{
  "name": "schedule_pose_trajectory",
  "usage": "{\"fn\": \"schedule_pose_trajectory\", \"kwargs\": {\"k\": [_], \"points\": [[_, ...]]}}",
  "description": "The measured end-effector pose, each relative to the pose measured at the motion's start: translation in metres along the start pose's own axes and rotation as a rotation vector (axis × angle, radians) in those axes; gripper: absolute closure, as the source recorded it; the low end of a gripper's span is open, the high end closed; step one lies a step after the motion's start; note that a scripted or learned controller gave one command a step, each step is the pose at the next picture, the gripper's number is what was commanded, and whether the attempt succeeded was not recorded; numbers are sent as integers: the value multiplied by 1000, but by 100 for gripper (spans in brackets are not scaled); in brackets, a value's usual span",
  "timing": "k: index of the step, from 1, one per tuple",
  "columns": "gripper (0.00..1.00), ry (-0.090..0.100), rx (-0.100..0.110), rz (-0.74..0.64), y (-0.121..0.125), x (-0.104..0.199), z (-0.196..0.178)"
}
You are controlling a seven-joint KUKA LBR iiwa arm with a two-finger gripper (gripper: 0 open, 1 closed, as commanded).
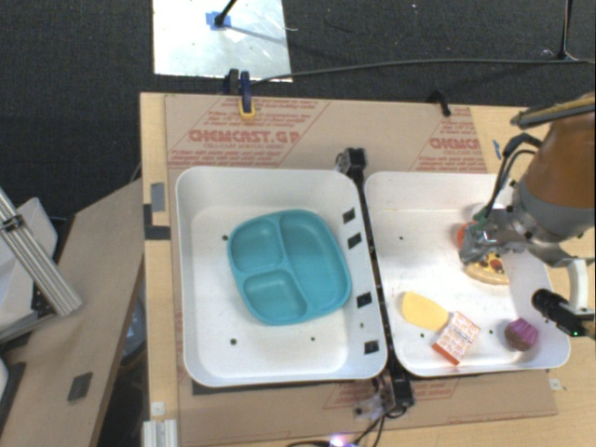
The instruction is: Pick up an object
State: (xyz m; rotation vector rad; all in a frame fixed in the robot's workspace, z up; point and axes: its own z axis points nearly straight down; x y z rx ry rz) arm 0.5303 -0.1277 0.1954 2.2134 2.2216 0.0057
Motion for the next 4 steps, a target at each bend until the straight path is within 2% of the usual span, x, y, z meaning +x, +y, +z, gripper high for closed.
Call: {"fn": "schedule_pose_trajectory", "kwargs": {"k": [1, 2, 3, 4], "points": [[100, 0, -1, -2, 4, 10, -51], [100, 1, 2, -2, 6, 10, -79], [100, 3, 5, -6, 4, 66, -63], [100, 3, 6, -5, -11, 116, -57]]}}
